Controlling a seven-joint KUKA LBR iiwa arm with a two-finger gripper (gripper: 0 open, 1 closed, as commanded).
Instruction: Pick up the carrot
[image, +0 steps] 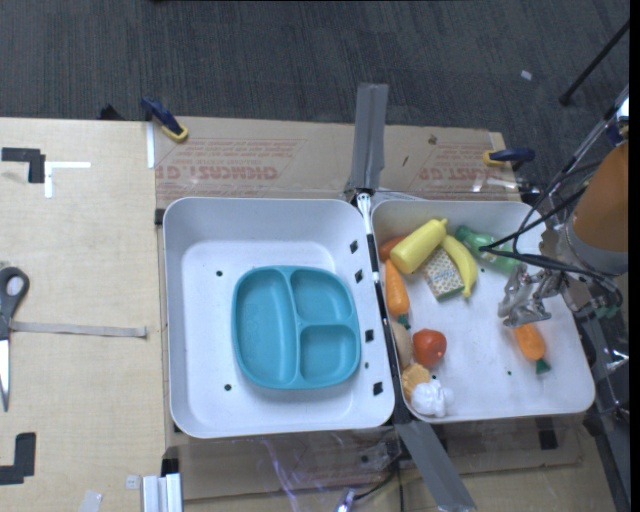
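The carrot (529, 342) is a short orange piece with a green tip. It lies on the floor of the right bin (480, 395), close to that bin's right wall. My gripper (524, 305) hangs just above the carrot's upper end, reaching in from the right. From this angle the metal gripper parts overlap the carrot's top, and I cannot make out whether it touches the carrot.
The right bin also holds a yellow bottle (417, 245), a banana (462, 265), a speckled block (442, 275), a green item (478, 240), an orange piece (397, 290), a tomato (429, 345) and a white garlic (430, 398). A teal divided plate (297, 326) lies in the left bin (190, 300).
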